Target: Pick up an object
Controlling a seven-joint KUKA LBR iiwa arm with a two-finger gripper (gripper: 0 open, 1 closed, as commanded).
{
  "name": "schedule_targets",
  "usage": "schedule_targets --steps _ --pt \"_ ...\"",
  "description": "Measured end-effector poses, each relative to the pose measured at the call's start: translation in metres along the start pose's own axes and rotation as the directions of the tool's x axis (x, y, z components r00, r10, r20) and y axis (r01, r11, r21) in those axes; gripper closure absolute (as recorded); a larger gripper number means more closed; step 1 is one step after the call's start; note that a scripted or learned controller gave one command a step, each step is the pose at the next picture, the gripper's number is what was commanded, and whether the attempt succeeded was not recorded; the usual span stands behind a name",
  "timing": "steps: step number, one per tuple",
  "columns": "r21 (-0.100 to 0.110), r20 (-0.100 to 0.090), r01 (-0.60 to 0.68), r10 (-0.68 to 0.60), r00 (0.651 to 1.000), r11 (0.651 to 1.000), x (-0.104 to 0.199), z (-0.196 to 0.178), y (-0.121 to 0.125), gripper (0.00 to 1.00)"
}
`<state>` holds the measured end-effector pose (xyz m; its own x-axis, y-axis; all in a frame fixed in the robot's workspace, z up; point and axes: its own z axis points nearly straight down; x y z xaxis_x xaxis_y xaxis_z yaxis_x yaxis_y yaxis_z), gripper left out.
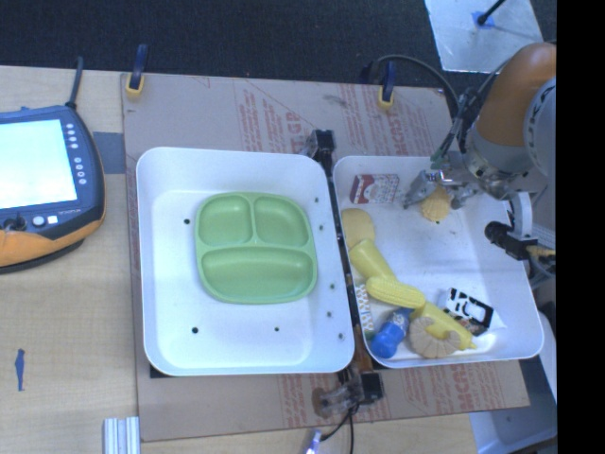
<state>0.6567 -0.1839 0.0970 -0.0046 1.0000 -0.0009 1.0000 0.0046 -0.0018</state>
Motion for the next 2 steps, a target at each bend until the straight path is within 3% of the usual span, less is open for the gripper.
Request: schedule_targets --steps 1,2 --pt "0.0 0.0 0.002 -0.002 1.0 1.0 0.0 -0.011 0.0 1.0" --pt "-0.005 0.001 0.002 -0.002 1.0 1.0 0.057 0.001 0.002 1.0"
